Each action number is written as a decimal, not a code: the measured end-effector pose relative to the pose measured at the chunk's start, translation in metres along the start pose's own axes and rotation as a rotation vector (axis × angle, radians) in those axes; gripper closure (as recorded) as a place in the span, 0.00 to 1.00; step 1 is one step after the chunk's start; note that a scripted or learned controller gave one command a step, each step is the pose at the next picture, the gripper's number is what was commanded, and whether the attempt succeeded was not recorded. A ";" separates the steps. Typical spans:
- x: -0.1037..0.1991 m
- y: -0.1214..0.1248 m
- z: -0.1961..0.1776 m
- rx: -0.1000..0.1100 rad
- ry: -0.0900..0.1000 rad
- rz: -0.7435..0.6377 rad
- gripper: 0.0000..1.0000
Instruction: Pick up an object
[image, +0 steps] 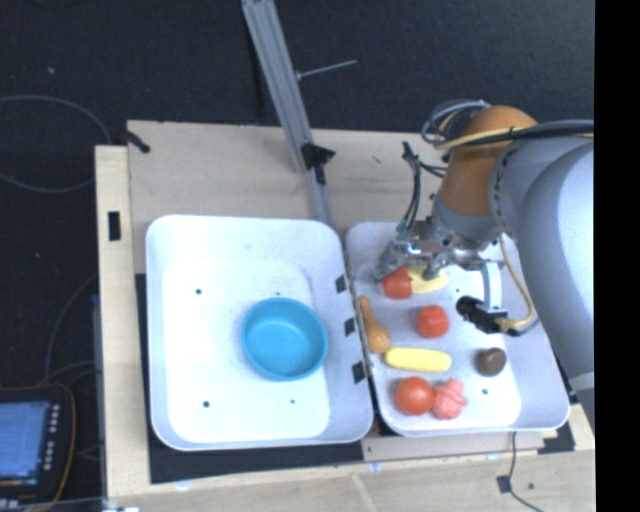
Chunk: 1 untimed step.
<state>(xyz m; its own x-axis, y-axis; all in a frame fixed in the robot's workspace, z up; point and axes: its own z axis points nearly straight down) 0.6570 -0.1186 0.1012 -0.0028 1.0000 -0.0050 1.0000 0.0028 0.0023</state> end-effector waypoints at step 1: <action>-0.001 0.002 -0.017 -0.007 0.001 0.000 1.00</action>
<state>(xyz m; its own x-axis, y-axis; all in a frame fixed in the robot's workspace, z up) 0.6593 -0.1192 0.1184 -0.0033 1.0000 -0.0043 0.9999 0.0033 0.0098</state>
